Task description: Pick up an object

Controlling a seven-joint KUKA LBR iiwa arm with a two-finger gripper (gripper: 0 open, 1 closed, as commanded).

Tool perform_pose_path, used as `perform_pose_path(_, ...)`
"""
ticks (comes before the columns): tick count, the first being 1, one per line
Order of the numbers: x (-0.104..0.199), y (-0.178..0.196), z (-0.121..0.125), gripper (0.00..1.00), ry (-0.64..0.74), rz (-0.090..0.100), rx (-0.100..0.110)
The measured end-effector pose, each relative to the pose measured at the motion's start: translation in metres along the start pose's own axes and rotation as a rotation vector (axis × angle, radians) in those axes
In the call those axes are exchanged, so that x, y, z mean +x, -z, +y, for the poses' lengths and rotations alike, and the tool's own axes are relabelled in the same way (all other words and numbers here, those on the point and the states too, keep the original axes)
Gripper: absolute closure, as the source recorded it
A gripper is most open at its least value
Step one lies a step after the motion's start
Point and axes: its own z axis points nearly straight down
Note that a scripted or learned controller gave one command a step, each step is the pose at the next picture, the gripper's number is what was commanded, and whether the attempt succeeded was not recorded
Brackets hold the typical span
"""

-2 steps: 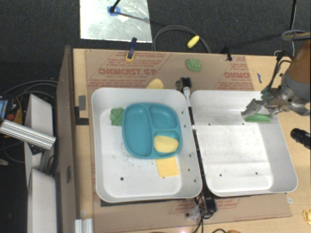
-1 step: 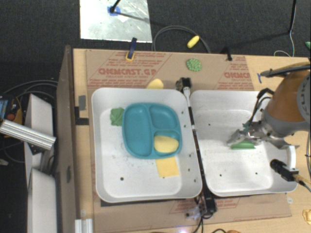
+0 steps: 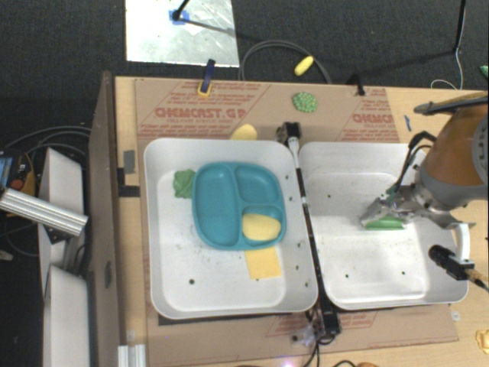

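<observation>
Reaching in from three o'clock, our gripper point(image 3: 387, 211) sits low in the right bin point(image 3: 359, 281).
We see a green object point(image 3: 382, 222) lying on that bin's floor right at the fingertips, touching or just under them; we cannot tell whether they grasp it. In the left bin point(image 3: 164, 281) a blue tray point(image 3: 221, 205) holds a yellow lump point(image 3: 261, 226) at its four o'clock, a yellow slice point(image 3: 263, 264) lies just past it at five o'clock, and a green leaf point(image 3: 183, 182) touches it at nine o'clock.
</observation>
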Motion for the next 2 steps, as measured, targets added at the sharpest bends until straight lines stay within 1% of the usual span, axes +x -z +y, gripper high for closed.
perform_pose_path(1,0.045,0.045,0.062,1.0,0.01,0.001,-0.005)
perform_pose_path(2,0.131,0.092,-0.013,1.0,0.01,0.005,0.004)
